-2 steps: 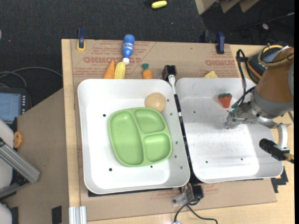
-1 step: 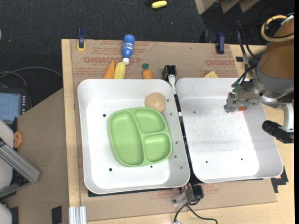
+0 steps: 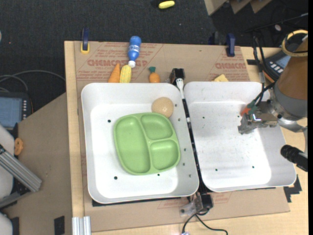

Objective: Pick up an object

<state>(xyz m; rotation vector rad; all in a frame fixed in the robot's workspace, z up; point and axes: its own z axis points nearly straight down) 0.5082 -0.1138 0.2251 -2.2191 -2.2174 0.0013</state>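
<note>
A green three-compartment plate [image 3: 145,143] lies in the left bin [image 3: 98,165]. A round beige ball-like object [image 3: 163,105] rests against the plate's far edge. My gripper [image 3: 246,123] hangs over the right part of the right bin [image 3: 230,175], well apart from both objects, with the grey and orange arm [image 3: 293,89] behind it. Nothing shows in its grasp.
Behind the bins on the board lie a blue and white bottle [image 3: 133,49], a corn cob [image 3: 125,73], two small carrots [image 3: 154,76], a black item [image 3: 177,74] and a yellow wedge [image 3: 221,78]. A yellow object [image 3: 167,5] lies on the dark floor beyond.
</note>
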